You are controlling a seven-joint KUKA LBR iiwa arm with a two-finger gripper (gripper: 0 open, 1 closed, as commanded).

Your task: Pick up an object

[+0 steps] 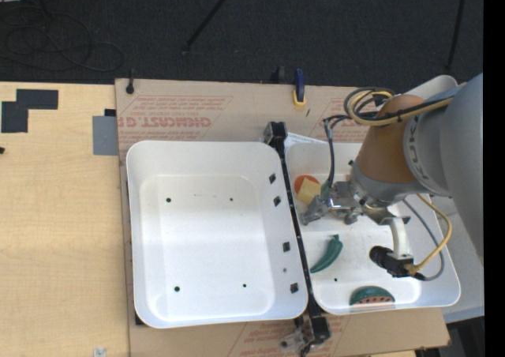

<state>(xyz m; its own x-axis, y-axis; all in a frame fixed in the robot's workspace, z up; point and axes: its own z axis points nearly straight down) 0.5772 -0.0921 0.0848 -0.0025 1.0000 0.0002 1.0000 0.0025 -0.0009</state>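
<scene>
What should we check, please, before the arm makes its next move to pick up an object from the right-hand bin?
1. Objects available in the right bin: green curved piece, orange-and-yellow item, dark green-and-red item. Ok.
2. Gripper positioned over the right bin, near the orange-and-yellow item. Ok.
3. Object between the fingers: cannot tell.
4. Green curved piece lies apart from the divider. Ok.
5. Yellow cable hangs over the bin; snag risk. Cannot tell.

Gripper (316, 209) low in right bin (442, 296) — beside orange-yellow object (307, 186), green pepper (328, 253) near.
</scene>
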